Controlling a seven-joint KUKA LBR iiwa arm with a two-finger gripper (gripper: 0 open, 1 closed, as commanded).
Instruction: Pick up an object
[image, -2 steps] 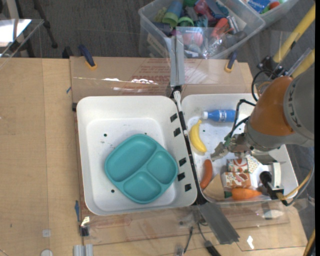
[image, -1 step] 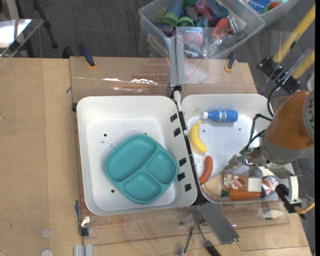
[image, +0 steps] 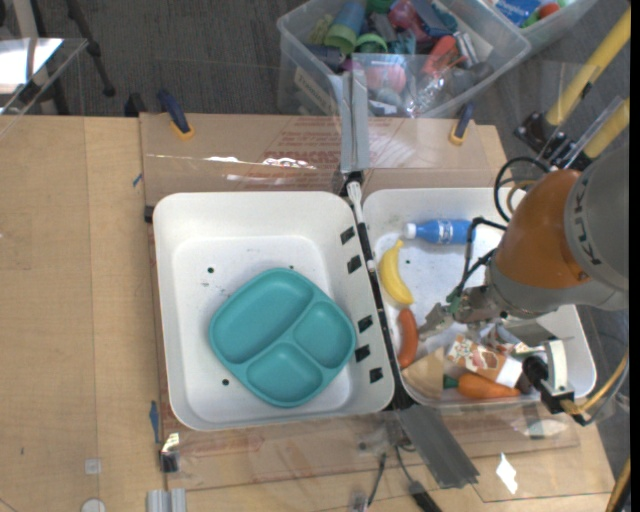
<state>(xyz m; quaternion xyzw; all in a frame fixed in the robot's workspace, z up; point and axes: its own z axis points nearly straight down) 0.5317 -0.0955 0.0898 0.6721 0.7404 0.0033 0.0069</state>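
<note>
The arm (image: 545, 235) reaches into the right bin (image: 575, 335), its gripper (image: 462, 312) low among the clutter near the bin's front; whether the fingers are apart or together I cannot tell, and nothing can be seen held between them. Within reach lie a banana (image: 396, 275) by the divider, a red sausage-like piece (image: 407, 337) below it, a carrot (image: 487, 387) at the front edge, and a blue bottle (image: 440, 231) toward the back. A clean pick probably means settling on one item lying apart from its neighbours, coming straight down and closing across its narrow side. The left bin (image: 165, 300) holds a teal divided plate (image: 282, 336). The surface (image: 70, 300) is pale wood; a clear tub of toys (image: 400, 45) stands behind.
</note>
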